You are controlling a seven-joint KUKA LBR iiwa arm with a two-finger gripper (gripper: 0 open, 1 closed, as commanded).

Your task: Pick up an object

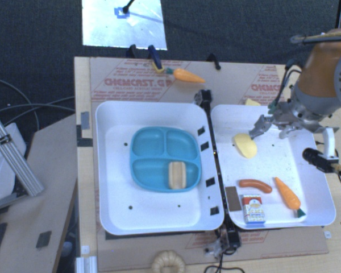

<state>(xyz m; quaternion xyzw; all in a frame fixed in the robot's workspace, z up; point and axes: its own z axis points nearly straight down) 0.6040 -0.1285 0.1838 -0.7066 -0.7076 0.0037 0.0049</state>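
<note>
Yellow potato (246, 146) beside lowered claw (258, 129)

A robotics lab: loose cables (23, 104), an aluminium frame (11, 152) and plastic toy food (245, 145) in white bins (159, 110) on a counter (131, 75).

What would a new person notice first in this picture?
Probably the blue plate in the left bin, with a tan piece of bread in its lower right section. Next comes the arm's claw, hanging over the right bin just beside a yellow lemon.
</note>
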